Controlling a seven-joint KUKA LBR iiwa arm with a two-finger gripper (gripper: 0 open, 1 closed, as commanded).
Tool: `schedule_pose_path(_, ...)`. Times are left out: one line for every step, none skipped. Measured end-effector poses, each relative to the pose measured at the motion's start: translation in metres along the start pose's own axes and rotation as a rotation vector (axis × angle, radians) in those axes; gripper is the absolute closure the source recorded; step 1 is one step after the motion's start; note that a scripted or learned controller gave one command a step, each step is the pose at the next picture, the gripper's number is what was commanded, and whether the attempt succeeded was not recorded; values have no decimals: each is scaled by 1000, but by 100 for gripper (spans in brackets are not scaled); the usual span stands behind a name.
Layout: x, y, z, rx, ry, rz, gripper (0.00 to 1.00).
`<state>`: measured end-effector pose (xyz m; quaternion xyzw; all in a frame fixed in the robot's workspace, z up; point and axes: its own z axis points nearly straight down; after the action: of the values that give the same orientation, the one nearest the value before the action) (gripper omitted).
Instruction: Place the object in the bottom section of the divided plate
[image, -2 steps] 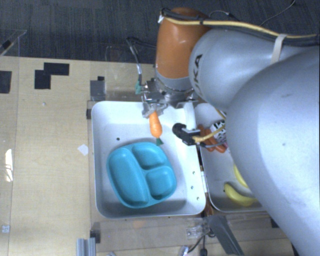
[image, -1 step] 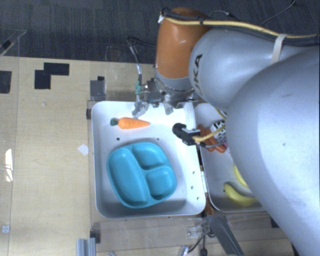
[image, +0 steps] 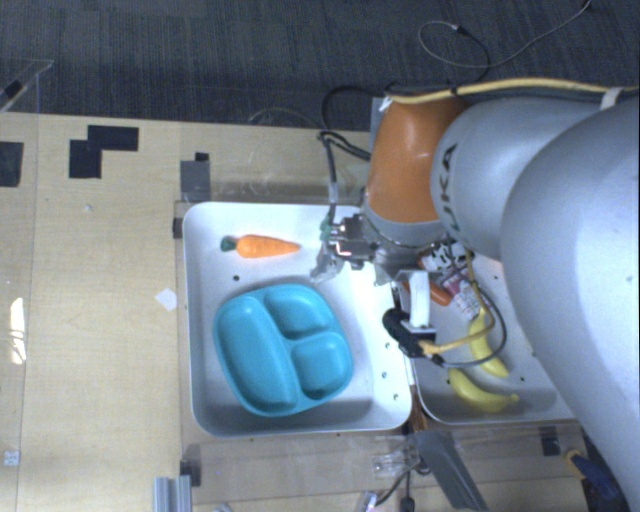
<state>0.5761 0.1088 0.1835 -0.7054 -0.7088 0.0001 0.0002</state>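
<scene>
A blue divided plate (image: 283, 347) lies in the left white bin (image: 205, 300), with one long section on its left and two smaller ones on its right. All its sections look bare. An orange carrot (image: 262, 246) with a green top lies near the bin's far left corner. My gripper (image: 327, 262) hangs over the far right part of this bin, just beyond the plate's far edge and to the right of the carrot's tip. I see nothing held in it.
The right bin (image: 432, 408) holds a yellow banana (image: 482, 388) and a small red and white thing (image: 452, 294), both partly hidden by the arm. The big grey arm covers most of that bin.
</scene>
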Motion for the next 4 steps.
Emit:
schedule_pose_path(13, -13, 87, -6, 2, 89, 0)
schedule_pose_path(13, -13, 87, -6, 2, 89, 0)
schedule_pose_path(13, -13, 79, -3, 2, 90, 100)
schedule_pose_path(51, -46, 44, -7, -16, 155, 100)
